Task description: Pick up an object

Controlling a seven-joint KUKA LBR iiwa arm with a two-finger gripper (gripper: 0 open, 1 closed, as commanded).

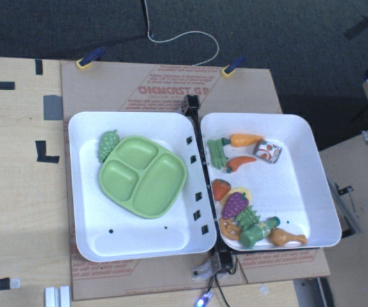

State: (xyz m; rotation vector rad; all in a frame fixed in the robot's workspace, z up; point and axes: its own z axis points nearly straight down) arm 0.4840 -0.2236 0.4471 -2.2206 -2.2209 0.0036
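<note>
Left shallow white bin (85,235): 1 green 3-compartment plastic plate (143,176), green toy grape cluster (108,144) touching its upper-left edge. Right shallow white bin (299,190): toy carrot (245,139), small red-and-white can (268,151), purple grapes (234,204), other toy foods along its left side.

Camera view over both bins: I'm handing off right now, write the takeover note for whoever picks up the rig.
Left bin: green divided plate with a green grape bunch touching its upper-left edge.
Right bin: toy foods along its left side and bottom edge, including carrot, small can, chili pepper, purple grapes, drumstick.
Done: nothing lifted; every item lies in a bin.
Left: choose one, grasp it, raise it. The can and the carrot sit apart from the clutter, probably the easiest picks.
</note>
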